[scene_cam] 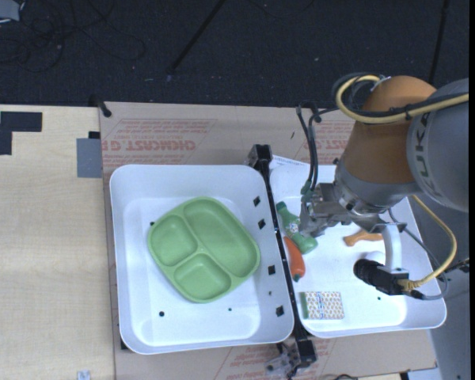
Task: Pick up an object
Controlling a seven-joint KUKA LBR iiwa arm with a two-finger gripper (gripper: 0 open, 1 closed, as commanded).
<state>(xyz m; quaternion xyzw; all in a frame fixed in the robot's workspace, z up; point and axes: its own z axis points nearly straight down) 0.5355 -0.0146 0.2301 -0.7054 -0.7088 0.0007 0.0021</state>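
The gripper (311,226) hangs low in the right bin (424,317), close to the wall it shares with the left bin (139,323). The wrist above covers its tips, so I cannot tell whether it is open or closed, nor whether it has hold of anything. Nearest the camera in the right bin, a small patterned packet (323,304) lies flat by the front rim, well apart from the gripper; its print is too fine to read. Behind it, an orange stick (296,260) lies along the shared wall, its far end touching or tucked under a green piece (305,243) that shows just below the gripper. A second green patch (285,213) shows just beyond, against the wall; the gripper hides the stretch between, so it may be the same thing or another. To the right, an orange bit (362,237) pokes out from under the arm, most of it covered. In the left bin, a green divided plate (202,248) sits alone, tilted askew to the walls. At the right bin's far corner, a pale sheet (290,165) is half hidden by cables. Both bins rest on cardboard (182,137) whose red lettering reads mirrored, and it lies on a pale wooden bench (39,252).
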